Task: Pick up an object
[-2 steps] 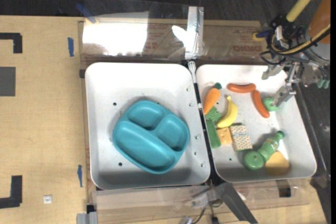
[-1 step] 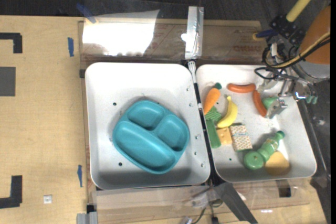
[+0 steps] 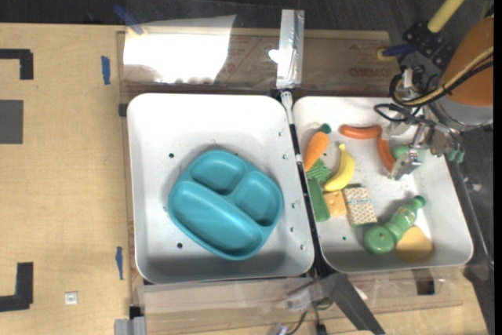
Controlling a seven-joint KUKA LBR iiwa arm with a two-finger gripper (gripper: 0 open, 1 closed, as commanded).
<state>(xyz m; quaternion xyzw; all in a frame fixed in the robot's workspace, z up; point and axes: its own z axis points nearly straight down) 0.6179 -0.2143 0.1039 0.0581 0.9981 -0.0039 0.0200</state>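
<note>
Tool (image 3: 409,158) low in right bin (image 3: 459,235), beside orange-red sausage (image 3: 386,154); finger state indeterminate.

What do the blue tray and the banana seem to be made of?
The tray: probably molded plastic, uniform teal, with a smooth, slightly matte surface and rounded compartments. The banana: likely toy plastic, even bright yellow with a soft sheen; foam or rubber cannot be excluded.

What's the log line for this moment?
hand: low in right bin, far side | nearest: orange sausage | grasp: unconfirmed | left bin: teal tray
</note>
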